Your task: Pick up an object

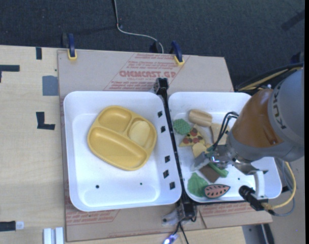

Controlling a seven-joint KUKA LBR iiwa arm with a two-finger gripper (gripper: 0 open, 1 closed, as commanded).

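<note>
My gripper [210, 159] is down in the right bin [266, 182], among the toy foods. It hangs just above a brown block [210, 173] and a small green piece [221, 170], close beside a yellow cheese wedge [199, 148]. Around it lie a pizza slice [193, 134], a bread roll [200, 117], a green leafy piece [181, 126], a beige piece [217, 131], a green leaf [196, 183] and a watermelon slice [216, 190]. I see nothing lifted off the bin floor.
The left bin [78, 187] holds a yellow divided plate [121, 137]. A black divider rail [167, 141] runs between the bins. The arm's orange band [258, 123] and grey body cover the right bin's right side. Clamps [70, 46] stand at the cardboard's back edge.
</note>
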